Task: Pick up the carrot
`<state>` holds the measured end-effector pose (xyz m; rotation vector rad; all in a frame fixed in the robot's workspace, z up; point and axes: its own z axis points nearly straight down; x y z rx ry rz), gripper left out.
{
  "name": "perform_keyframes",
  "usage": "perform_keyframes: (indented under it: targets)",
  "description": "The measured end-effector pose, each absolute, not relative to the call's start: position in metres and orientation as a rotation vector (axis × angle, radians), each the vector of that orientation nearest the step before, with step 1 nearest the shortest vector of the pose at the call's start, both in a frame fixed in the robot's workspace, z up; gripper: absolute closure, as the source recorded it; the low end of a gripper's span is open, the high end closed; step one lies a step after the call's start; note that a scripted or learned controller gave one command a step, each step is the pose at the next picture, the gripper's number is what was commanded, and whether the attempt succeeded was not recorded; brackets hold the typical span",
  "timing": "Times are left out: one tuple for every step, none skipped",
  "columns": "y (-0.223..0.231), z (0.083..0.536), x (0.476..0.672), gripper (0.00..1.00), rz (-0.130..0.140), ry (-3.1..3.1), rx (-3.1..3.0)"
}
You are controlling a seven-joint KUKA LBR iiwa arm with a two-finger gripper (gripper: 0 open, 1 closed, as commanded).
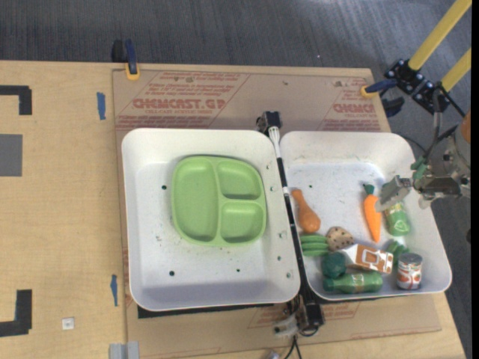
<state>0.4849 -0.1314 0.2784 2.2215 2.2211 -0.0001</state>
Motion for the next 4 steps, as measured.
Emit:
perform_keyframes:
  targets:
    - [-0.156,0.160,0.524,0.00,-0.002,2.172,2.273]
    - [-0.169,0.095,0.552,0.00,0.006,2.116,2.329]
    - [-0.171,0.104,0.551,1.00,0.003,2.110,2.330]
    - [-0.102,0.216,0.582,1.00,0.002,2.258,2.182]
